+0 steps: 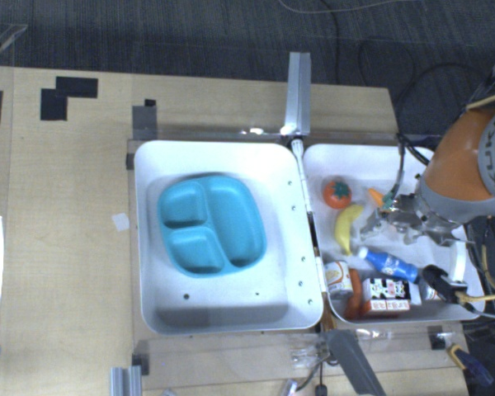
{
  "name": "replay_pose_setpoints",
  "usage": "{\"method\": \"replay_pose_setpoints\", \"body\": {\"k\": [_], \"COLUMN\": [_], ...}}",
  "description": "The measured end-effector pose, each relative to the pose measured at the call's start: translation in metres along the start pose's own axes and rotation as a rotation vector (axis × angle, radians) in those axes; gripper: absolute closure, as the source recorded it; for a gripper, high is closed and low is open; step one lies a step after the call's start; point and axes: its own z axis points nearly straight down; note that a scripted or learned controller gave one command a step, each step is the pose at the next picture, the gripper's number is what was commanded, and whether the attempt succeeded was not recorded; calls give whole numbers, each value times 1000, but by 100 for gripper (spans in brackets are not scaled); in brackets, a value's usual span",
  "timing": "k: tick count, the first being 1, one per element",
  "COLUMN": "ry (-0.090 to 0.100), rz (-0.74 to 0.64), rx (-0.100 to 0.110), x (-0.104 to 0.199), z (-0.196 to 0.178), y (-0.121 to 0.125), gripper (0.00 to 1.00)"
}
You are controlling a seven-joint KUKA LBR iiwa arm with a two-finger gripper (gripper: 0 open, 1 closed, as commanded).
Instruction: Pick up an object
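From the overhead camera view, my arm comes in from the right, and my gripper (378, 221) sits low inside the right bin (379, 157), above the small clutter there. I cannot tell how my fingers stand; the metal parts at the wrist blur into the bin floor, and nothing is visibly caught between them.

The likeliest target is the yellow banana (346, 227), lying just beside my gripper's tip on its left, curved and lengthwise toward the divider. Above it rests a small orange-red fruit with a green top (338, 192), apart from the banana. Near me, below the gripper, a blue bottle (389, 263) lies on its side, and along the bin's near wall sit a white can (339, 275) and a dark printed box (387, 294), crowded together, which I judge makes them poor first picks.

The left bin (223, 316) holds a blue divided plate (211, 223) lying flat in its middle, well apart from my reach. My low position by the banana suggests I am set for a grasp there, not yet made.
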Motion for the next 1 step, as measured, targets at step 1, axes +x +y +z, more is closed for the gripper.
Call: {"method": "replay_pose_setpoints", "body": {"k": [1], "ry": [-1], "rz": [-121], "rx": [-9], "x": [52], "z": [11], "y": [26], "gripper": [0]}}
